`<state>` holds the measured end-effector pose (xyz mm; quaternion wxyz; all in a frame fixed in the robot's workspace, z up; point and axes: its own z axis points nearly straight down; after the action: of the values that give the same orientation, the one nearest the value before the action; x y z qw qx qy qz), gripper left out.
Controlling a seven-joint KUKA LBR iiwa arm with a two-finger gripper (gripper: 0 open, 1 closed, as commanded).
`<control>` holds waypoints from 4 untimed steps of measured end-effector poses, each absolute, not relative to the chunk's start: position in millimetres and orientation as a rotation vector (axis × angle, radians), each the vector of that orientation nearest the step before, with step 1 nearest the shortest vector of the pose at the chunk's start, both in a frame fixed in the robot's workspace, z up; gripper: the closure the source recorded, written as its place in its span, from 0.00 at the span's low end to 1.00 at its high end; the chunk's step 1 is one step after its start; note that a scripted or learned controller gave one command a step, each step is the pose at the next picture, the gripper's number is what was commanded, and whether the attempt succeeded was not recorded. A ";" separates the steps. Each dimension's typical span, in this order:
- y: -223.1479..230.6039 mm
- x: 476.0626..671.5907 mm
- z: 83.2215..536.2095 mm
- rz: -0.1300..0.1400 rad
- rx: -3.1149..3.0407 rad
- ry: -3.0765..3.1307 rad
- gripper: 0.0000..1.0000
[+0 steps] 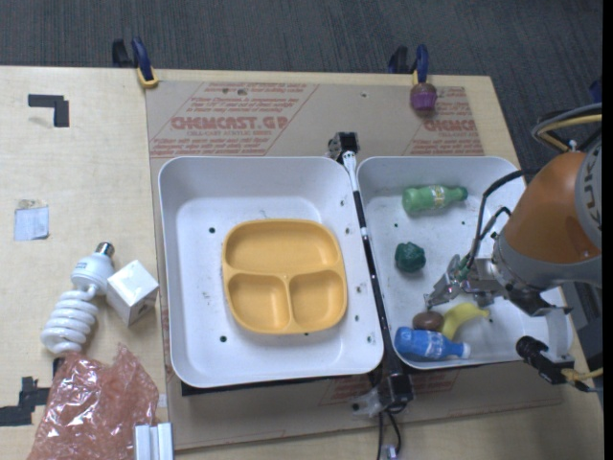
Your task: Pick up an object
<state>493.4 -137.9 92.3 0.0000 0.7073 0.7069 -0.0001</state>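
The likeliest target is the banana [464,317], a small yellow toy lying in the lower part of the right bin [383,185], and it sits on the bin floor, not lifted. The gripper [452,287] is low over that corner, its metal fingers [442,292] pointing down-left with the tips just above and left of the banana; whether they are spread or closed cannot be made out at this angle, and nothing is visibly caught between them. Touching the banana's left end is a brown ball [427,321], and just below both lies a blue bottle [430,344] along the bin's near wall. A dark green lump [410,257] rests near the bin's middle, apart from the gripper, and a green bottle [434,197] lies well apart near the far wall. The left bin [182,257] holds a yellow tray [284,276] with three compartments. By my judgement the task is at the approach or grasp stage: the arm has reached the cluster, but no object is off the floor. What is left is to close on one piece, most plausibly the banana or the brown ball, and raise it. The crowding of those three pieces could make the fingers catch two or push one aside.
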 end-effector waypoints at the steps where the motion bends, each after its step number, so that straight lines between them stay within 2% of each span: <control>1: -96.3 480.0 92.4 0.001 2.222 2.220 0.00; 2: -97.0 481.5 102.3 0.004 2.222 2.216 1.00; 3: -23.9 484.7 192.5 0.002 2.219 2.221 1.00; 4: -23.9 484.7 192.5 0.001 2.219 2.222 0.00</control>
<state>484.7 -23.9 192.5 0.0008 0.7066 0.7076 0.0005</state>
